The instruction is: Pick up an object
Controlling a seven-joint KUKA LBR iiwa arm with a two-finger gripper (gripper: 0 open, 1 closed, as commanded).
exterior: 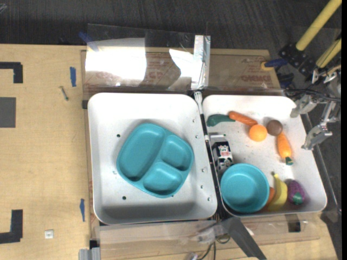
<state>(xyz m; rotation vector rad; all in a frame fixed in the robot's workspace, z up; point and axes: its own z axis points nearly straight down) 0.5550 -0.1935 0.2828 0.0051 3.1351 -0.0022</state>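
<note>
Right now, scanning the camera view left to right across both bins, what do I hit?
Teal divided plate in the left bin → teal bowl in the right bin → orange ball → brown ball → purple toy → gripper at the bin's right edge.

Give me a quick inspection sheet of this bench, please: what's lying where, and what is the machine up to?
Surface: wooden bench bearing a left bin and a right bin, side by side.
Job's things: teal divided plate in the left bin. In the right bin: teal bowl, orange ball, brown ball, two carrots, dark green piece, yellow banana, purple item, small black-and-white item.
Clutter: blue tape marks on the bench; clear plastic sheet behind the bins.
Gripper: gripper at the right bin's right edge, holding nothing visible.
Cables: nothing seen.
Surroundings: dark floor; yellow poles at upper right.
</note>
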